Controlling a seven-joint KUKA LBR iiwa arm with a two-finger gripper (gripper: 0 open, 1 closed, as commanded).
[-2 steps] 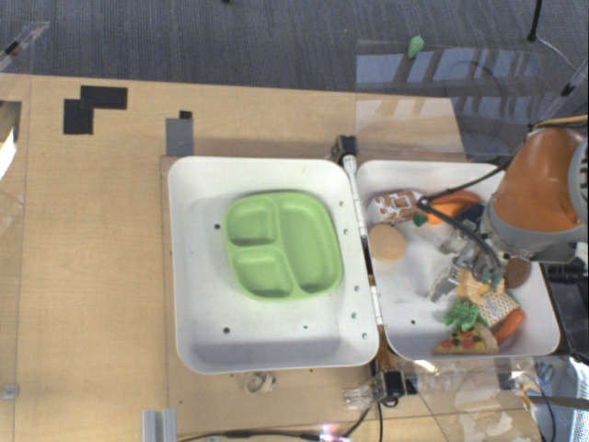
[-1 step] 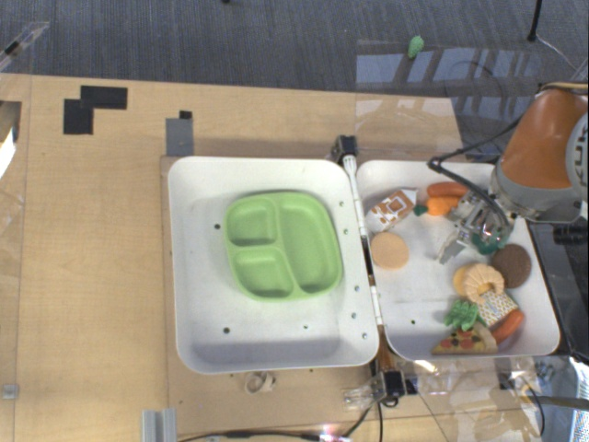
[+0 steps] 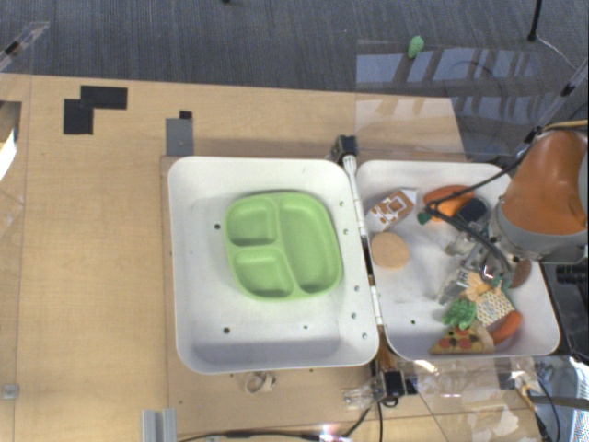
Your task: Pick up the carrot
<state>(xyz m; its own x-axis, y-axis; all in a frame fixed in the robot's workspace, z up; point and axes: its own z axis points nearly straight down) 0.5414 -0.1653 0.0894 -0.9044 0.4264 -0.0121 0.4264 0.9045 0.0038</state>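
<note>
From the overhead camera view I am reaching in from three o'clock, my orange-banded wrist hanging over the right bin [image 3: 398, 337], and my gripper [image 3: 471, 270] is hovering low near the bin's middle, toward its five o'clock side. I am judging the task as barely begun: nothing is sitting between my gripper's two parts as far as I can see, and the metalwork there is too cluttered and small for me to tell how wide it is standing, so I cannot tell whether it is parted or closed. The carrot [image 3: 448, 199] is lying at the bin's twelve o'clock end, up against the far wall, partly crossed by a dark cable and a dark part of my arm. Its long axis is running roughly from nine o'clock to three o'clock, with the green leafy end pointing toward nine and the orange body tapering toward three. It is lying well apart from my gripper, at about eleven o'clock from it. Left to do, I am thinking: travel up to the carrot, close across its short width, and lift. The green plate [image 3: 281, 245] is resting in the left bin [image 3: 198, 339], untouched on the tabletop [image 3: 83, 274].
</note>
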